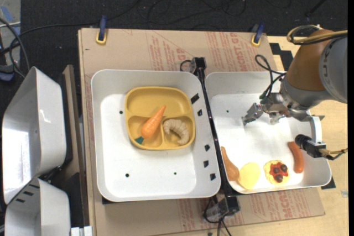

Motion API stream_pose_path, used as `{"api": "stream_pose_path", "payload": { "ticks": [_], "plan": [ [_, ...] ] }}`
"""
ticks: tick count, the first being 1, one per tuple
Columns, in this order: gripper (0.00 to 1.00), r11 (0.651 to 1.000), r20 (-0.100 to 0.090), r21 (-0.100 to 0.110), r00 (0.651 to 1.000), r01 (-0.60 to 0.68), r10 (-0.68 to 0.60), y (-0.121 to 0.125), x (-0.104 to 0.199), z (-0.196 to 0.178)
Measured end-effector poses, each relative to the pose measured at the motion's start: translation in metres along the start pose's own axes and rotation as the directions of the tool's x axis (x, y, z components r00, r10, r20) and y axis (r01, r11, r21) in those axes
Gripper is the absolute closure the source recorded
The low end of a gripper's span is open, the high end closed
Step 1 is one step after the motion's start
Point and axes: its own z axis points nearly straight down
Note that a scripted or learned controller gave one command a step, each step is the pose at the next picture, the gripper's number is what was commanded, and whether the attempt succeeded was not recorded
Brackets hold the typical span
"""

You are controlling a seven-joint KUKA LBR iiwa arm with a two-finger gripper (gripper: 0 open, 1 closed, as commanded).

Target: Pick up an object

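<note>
Left bin [110, 174]: holds a yellow divided plate [135, 101]. A carrot [153, 121] lies in the plate's left compartment, long axis slanting from lower left to upper right; a pale shrimp [177, 131] curls in the right compartment. Both sit well apart from the arm.

Right bin [238, 85]: candidate objects are grouped along its near edge. In order from the left: an orange drumstick-shaped piece [229, 163], long axis slanting from upper left down to the lower right; a yellow round piece [249, 174] touching or just beside it; a small yellow piece with red and dark topping [276, 171]; a sausage [297, 157], long axis near vertical, beside the bin's right wall.

Gripper [255, 114]: poised over the bare upper middle of the right bin, fingers apart, nothing between them.

Arm [312, 72]: enters from the right, over the right bin's upper right corner.

Governing relation: every right-bin object lies toward the near edge from the gripper, none beneath it. The drumstick-shaped piece and the yellow round piece appear nearest.

Judgement: no grasp is made yet. The next move would likely need travel toward the near edge, then a descent with the fingers set across the chosen item's narrow side.
</note>
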Motion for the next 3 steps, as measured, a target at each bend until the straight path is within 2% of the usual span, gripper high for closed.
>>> {"api": "stream_pose_path", "payload": {
  "ticks": [1, 3],
  "plan": [
    [1.0, 1.0, 0.001, -0.006, 1.0, 0.0, 0.0, 0.002, 0.0, -0.014],
    [1.0, 1.0, 0.003, -0.012, 1.0, 0.005, -0.005, 0.008, 0.004, -0.139]
  ]
}}
